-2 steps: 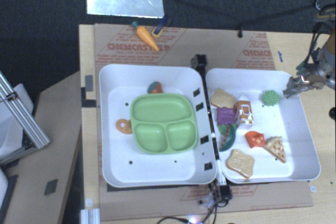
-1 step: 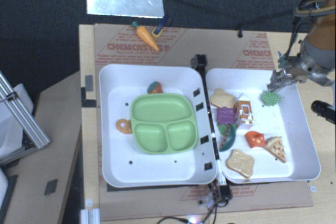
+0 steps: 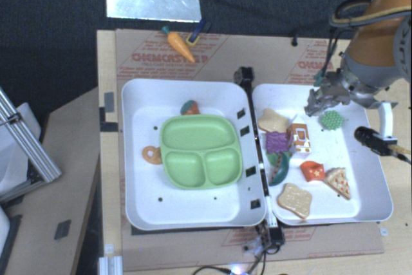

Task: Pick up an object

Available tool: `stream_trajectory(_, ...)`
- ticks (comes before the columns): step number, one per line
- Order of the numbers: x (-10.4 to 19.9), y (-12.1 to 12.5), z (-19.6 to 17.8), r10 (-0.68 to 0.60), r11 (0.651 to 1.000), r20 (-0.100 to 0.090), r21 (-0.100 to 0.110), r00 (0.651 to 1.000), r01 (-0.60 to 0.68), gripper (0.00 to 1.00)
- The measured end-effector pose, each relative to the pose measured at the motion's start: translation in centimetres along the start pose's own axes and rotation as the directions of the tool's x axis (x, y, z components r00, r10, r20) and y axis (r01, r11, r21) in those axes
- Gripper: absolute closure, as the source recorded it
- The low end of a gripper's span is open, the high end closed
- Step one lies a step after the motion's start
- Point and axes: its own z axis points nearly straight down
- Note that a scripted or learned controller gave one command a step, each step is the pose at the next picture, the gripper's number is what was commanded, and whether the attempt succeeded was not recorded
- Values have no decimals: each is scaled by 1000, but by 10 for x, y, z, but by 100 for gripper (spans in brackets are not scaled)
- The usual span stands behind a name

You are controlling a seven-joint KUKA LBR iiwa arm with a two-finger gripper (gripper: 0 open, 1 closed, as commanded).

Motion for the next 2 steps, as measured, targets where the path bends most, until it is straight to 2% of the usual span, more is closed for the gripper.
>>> stream_trajectory(2, 123, 28, -4, -1, 1000, -1, -3, 1000, 1, 100)
